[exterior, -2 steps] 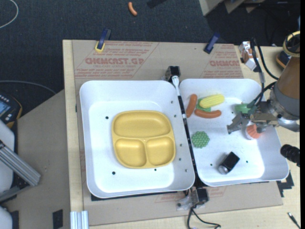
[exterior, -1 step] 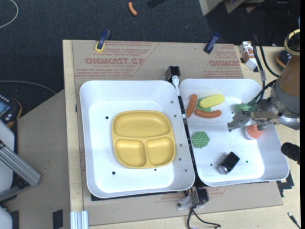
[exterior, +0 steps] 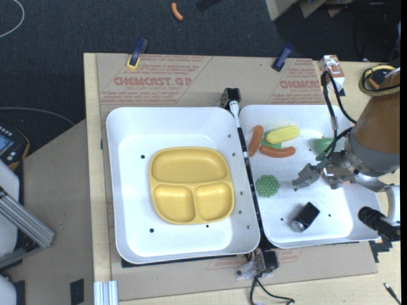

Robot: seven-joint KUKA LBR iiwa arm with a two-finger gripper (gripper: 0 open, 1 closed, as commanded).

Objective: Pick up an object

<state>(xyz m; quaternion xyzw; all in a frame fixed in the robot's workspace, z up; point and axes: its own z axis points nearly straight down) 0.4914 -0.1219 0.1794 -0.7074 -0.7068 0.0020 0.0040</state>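
Risk begins on the left, where the left bin [exterior: 121, 170] holds a yellow tray [exterior: 191, 184] at centre frame; it is broad, shallow and flat on the floor, so the jaws would likely slide off its rim. Right of the divider, the right bin [exterior: 280, 234] holds the pickable things: a sausage [exterior: 255, 140] and a second sausage [exterior: 278, 151] touching a corn cob [exterior: 282, 134] in the upper middle, a green ball [exterior: 266, 185] below them, a black block [exterior: 305, 215] lower right, and a green piece [exterior: 322, 145] beside the arm. The clustered food could get nudged or grabbed two at once. The gripper [exterior: 308, 175] hangs between cob and block, over bare floor; I cannot tell whether the jaws are spread. Closing here would probably catch nothing.
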